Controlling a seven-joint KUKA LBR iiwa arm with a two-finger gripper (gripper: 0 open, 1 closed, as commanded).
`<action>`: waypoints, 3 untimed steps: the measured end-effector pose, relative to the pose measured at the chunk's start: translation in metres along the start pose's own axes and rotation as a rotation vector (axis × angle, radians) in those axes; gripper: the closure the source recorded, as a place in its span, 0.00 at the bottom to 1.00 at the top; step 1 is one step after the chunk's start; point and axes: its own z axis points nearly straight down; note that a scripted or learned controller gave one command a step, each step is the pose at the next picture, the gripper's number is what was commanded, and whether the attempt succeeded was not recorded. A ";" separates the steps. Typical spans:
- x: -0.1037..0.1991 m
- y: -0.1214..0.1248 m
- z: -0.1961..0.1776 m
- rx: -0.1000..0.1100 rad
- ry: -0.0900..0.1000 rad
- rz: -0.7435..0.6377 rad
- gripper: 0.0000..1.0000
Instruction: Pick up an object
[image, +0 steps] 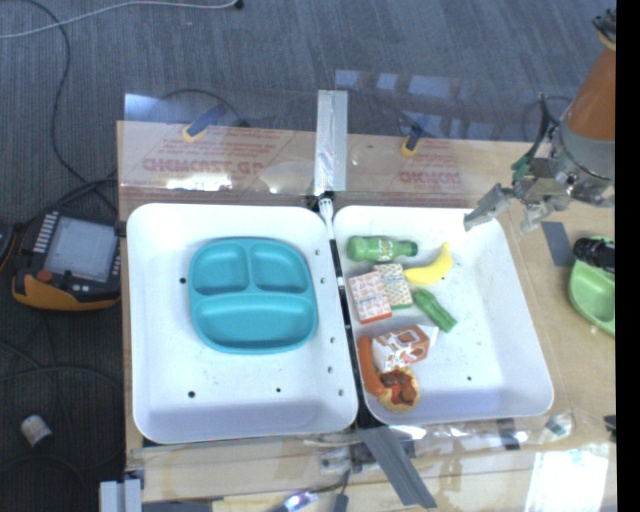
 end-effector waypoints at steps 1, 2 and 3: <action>0.038 0.009 0.152 -0.006 -0.006 -0.148 0.00; 0.038 0.008 0.153 -0.005 -0.006 -0.148 0.00; 0.039 0.009 0.145 -0.003 -0.005 -0.151 1.00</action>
